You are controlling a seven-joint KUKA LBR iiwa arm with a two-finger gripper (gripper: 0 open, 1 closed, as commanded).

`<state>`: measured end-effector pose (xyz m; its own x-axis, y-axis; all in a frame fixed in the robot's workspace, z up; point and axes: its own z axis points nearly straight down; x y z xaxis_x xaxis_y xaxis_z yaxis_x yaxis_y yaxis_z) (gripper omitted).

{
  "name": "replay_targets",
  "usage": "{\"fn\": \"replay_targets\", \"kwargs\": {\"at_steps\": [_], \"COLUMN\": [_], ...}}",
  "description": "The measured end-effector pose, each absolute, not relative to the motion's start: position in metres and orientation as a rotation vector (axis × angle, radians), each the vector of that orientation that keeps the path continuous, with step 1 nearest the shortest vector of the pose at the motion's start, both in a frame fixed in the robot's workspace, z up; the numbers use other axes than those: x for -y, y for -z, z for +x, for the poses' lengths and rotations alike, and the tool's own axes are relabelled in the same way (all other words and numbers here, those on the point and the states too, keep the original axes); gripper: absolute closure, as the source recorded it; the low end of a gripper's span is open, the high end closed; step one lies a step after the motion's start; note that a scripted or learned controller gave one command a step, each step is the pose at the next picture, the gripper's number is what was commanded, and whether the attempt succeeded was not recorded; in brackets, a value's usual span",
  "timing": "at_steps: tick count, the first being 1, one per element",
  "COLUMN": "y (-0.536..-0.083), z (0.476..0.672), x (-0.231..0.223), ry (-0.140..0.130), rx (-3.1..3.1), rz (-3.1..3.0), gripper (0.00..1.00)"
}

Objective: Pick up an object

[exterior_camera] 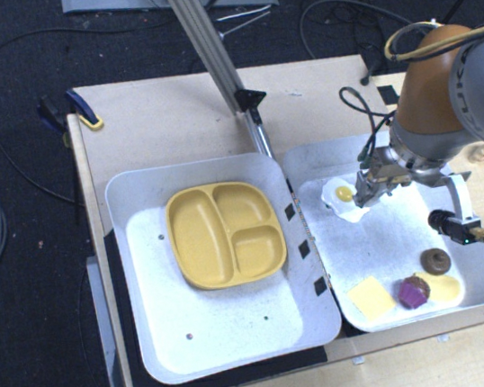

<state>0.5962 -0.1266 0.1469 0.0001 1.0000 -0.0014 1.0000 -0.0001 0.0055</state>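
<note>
I see the arm (pixel 445 92) reaching in from the right, its orange band bulging over the far right corner of the right bin (pixel 396 246), with the wrist angled down and to the left. The gripper (pixel 363 196) sits low over the upper left part of that bin, right at the edge of a toy fried egg (pixel 343 199), white with a yellow yolk; I cannot tell whether the fingers are apart or together, and I cannot tell whether they touch the egg. Along the near edge of the same bin lie a pale yellow slice (pixel 370 297), a purple piece (pixel 412 291) just beside a second pale yellow piece (pixel 446 290), and a small brown doughnut-like ring (pixel 435 261) a little further back. The left bin (pixel 156 338) holds a yellow divided plate (pixel 226 233) with three compartments, lying flat. Both bins rest on a light wooden bench (pixel 157 119). A metal pole (pixel 208 38) slants across the bench from the top, and black cables trail over the dark floor (pixel 26 268) around it.
</note>
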Motion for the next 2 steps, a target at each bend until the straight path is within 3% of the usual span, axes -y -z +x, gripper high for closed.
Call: {"fn": "replay_targets", "kwargs": {"at_steps": [2], "y": [-0.241], "z": [0.590], "x": [0.124], "ry": [-0.005], "rx": [-2.220], "rz": [2.215], "gripper": [1.00]}}
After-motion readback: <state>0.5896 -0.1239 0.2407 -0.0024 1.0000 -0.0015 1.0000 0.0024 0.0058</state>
